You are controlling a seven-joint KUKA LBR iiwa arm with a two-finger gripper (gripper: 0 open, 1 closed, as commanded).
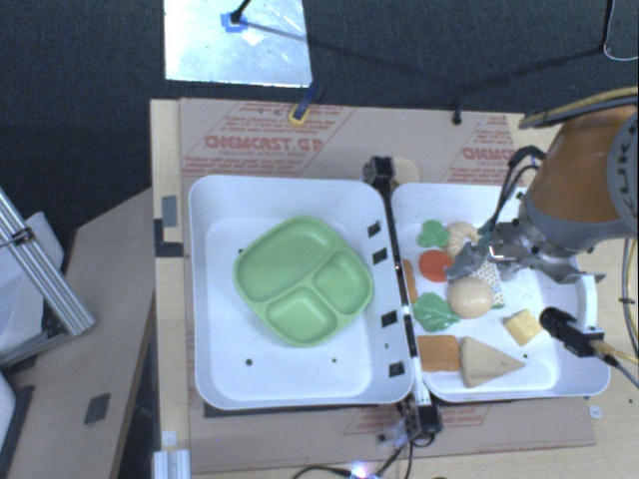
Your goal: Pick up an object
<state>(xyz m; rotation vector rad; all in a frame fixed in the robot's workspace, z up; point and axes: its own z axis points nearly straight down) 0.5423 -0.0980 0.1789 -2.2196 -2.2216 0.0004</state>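
- Here, we see the end effector [477,260] low over the right bin [569,372]. It sits at the tip of the grey arm [584,183] with its orange band, which reaches in from the right.
- We cannot tell whether the end effector is open or closed, nor whether it grips anything.
- Just below it, toward the bin's near edge, lies a pale bun-like piece [471,297]. The two look very close, but we cannot tell whether they touch.
- Just left of the end effector sits a red tomato-like piece [434,264].
- Behind that, near the bin's far wall, we find a green leafy piece [432,233] and, beside it, a small beige round piece [461,235].
- A second green leaf [434,312] lies against the left side of the pale bun-like piece.
- An orange stick [409,279] lies along the bin's left wall.
- Toward the front, an orange-brown square slice [437,352] lies beside a pale wedge [489,360], the two touching.
- A yellow cube [520,325] sits to the right of the bun-like piece.
- The left bin [215,267] holds a light green divided plate [303,279] with three compartments, well apart from the end effector.
- Both bins rest side by side on the counter [260,138], on a brown printed sheet.
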